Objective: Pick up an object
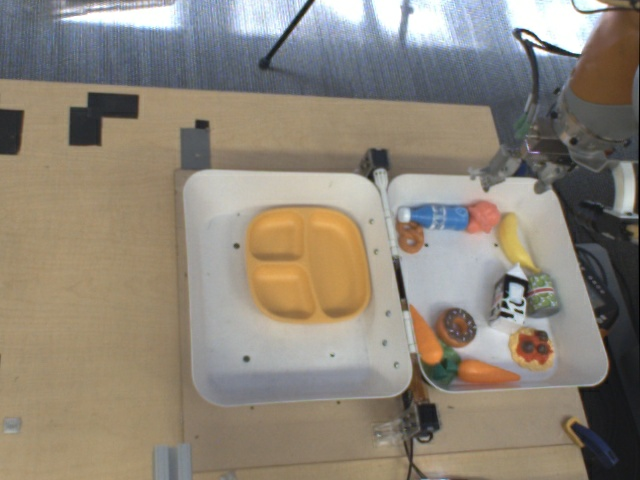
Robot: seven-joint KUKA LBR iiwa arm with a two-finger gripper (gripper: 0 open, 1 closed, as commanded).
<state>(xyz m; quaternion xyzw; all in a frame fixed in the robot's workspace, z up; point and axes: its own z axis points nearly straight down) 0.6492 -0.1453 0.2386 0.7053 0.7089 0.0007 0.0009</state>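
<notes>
Two white bins on a tan surface, with the arm over the far corner of the right bin.

We see the left bin holding a yellow divided plate. The right bin holds a blue bottle with a pink ball touching its end, a banana, two carrots, a black-and-white carton, a chocolate donut and a small tart. The pincer hangs above the bin's far rim with its fingers spread apart and nothing between them.
</notes>
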